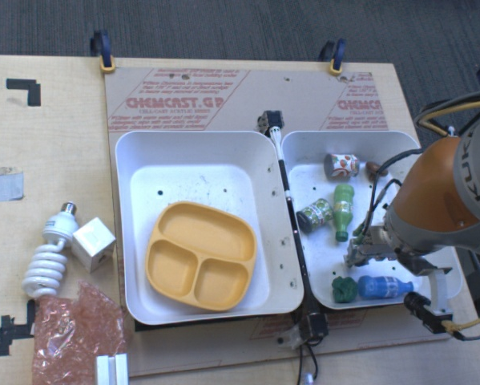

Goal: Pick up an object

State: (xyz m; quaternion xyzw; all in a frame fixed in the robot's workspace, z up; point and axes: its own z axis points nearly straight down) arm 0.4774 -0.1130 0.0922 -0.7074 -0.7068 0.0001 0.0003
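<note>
The right bin holds a small red and white can, a green bottle, a dark green can, a green lump and a blue bottle. My gripper reaches down into this bin from the right, under the orange wrist band. It sits just right of the green bottle's lower end and above the blue bottle. Nothing shows in its grasp.
The left bin holds a yellow three-part tray. Left of the bins lie a spiral light bulb, a white cube and a crumpled pink bag. Cables trail at the bench's front right.
</note>
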